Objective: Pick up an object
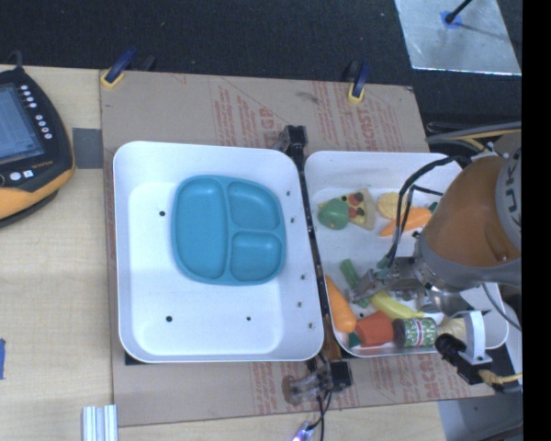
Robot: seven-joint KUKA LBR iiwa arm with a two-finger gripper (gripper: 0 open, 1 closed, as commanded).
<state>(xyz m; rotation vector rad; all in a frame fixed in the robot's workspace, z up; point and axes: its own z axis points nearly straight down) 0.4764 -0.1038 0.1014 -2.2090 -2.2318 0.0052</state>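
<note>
Hovering my end effector (395, 281) over the banana (397, 306), grip state I cannot tell; I'd drop straight, avoiding the carrot (342, 307) at nine o'clock.

Count from where I stand: two white bins, the left bin (133, 246) and the right bin (349, 168). One blue divided plate (228, 230) in the left bin, three compartments. Right bin has a pile of toy food: one green pepper (333, 213), two carrots, the near carrot (341, 306) and the far carrot (406, 220), one banana (395, 306), one bottle (413, 333), one red block (375, 330). More pieces sit under the arm (473, 223); can't count those. One arm. One tablet-style controller (14, 145) on the bench. Two clamps (119, 67) at the back edge of the cardboard.
</note>
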